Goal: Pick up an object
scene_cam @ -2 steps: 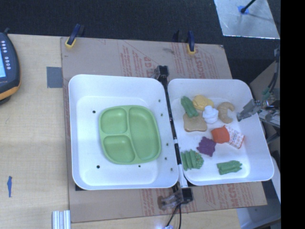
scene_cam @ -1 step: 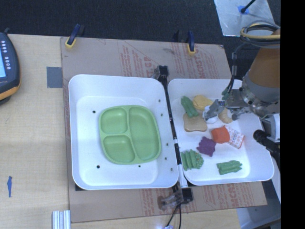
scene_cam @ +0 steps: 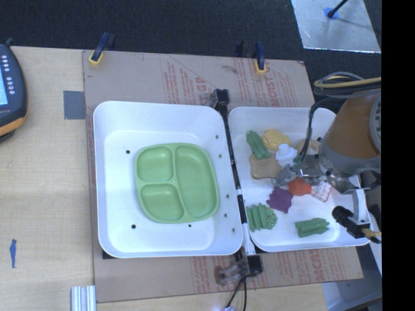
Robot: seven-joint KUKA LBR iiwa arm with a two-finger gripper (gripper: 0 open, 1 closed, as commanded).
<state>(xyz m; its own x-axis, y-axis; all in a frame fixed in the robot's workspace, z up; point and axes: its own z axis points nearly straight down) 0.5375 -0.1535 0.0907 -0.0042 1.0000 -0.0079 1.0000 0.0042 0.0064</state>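
Reaching in from three o'clock, the grey arm (scene_cam: 350, 135) with its orange band is seen over the right bin (scene_cam: 241, 118), and the gripper (scene_cam: 293, 173) is lowered among the small toys heaped there. How far the claw is spread, and whether anything is caught in it, cannot be told, since the tips are lost against the clutter.

Just at the gripper's five o'clock an orange piece (scene_cam: 299, 187) is found, and a purple piece (scene_cam: 281, 200) lies at its seven o'clock. A white piece (scene_cam: 285, 153) and a yellow piece (scene_cam: 276, 138) are placed at about eleven o'clock of the gripper, with a dark green piece (scene_cam: 257, 145) farther toward ten o'clock and a tan piece (scene_cam: 262, 168) at nine o'clock. Two more green toys are set near the bin's six o'clock edge: a ribbed one (scene_cam: 261, 217) and a longer one (scene_cam: 312, 227).

In the left bin (scene_cam: 104, 173) a light green divided plate (scene_cam: 176, 183) is laid near the centre.
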